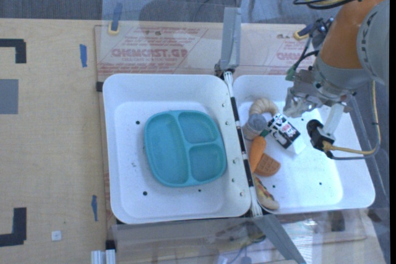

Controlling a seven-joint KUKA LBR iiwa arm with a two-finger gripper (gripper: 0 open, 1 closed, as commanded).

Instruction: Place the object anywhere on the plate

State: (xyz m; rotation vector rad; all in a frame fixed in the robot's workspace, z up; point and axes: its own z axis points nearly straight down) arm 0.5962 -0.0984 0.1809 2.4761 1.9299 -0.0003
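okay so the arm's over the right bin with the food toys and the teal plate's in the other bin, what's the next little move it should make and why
Probably a short descent to close on one item. The gripper hovers over the right bin, beside the black-and-white block, carrot and croissant. The teal plate has nothing on it.

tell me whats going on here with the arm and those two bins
A grey and orange robot arm reaches in from the right over the right bin, its gripper low beside a small black and white object. Whether it has a hold on that object can't be told from this angle. Along that bin's left side lie toy foods: a croissant, a carrot and some others. The teal divided plate sits in the left bin with nothing on it yet.
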